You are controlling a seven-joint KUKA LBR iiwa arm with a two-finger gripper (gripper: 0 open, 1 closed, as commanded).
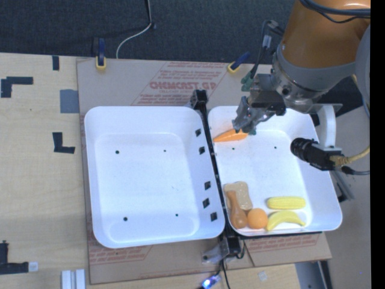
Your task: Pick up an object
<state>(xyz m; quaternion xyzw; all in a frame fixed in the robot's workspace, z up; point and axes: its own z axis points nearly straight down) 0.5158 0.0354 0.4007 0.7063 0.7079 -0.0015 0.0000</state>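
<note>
My gripper (245, 127) hangs over the upper left part of the right bin (283, 173), close to the divider between the bins. An orange carrot-shaped piece (229, 136) lies level, its right end pinched between the fingertips (250, 127) and its pointed end reaching left toward the bin wall. The gripper is shut on it. The wrist and the grey arm with its orange band cover the bin's upper right corner.
In the right bin's front corner lie a tan bread piece (237, 192), a brown sausage (236, 214), an orange ball (257, 219) and two yellow bananas (286, 203) (286, 220). The left bin (102, 179) stands alongside. A black cylinder (310, 152) juts from the arm.
</note>
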